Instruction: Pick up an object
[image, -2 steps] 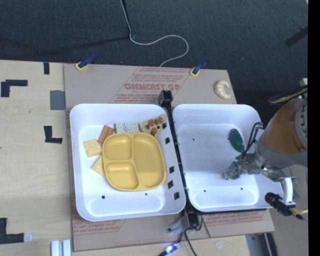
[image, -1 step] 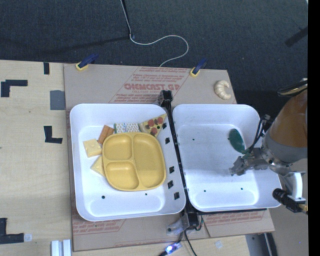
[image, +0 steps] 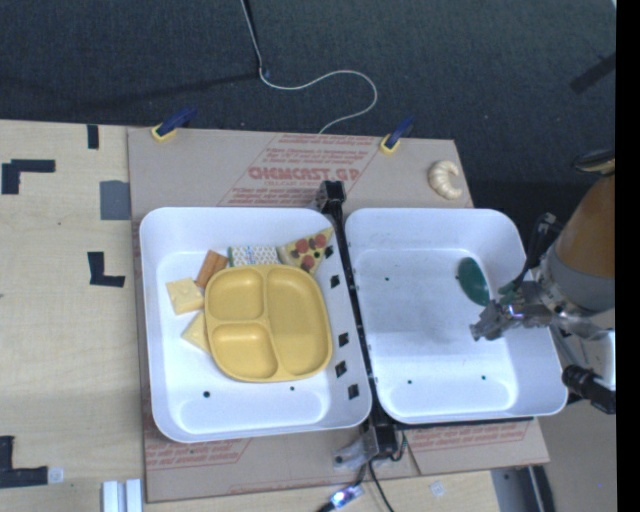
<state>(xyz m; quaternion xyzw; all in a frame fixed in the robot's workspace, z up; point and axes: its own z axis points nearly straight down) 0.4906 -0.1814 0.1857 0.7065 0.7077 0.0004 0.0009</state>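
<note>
One smooth sectioned yellow plastic plate (image: 268, 322).

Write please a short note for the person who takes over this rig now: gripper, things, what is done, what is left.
Gripper: low in the right bin, near its right wall; whether it is open or shut cannot be told.
Green object: lies in the right bin, just up-left of the gripper, not seen between its fingers.
Yellow divided plate: in the left bin, on top of some flat pieces.
Done: nothing lifted yet.
Left: grasp one object and raise it.
</note>
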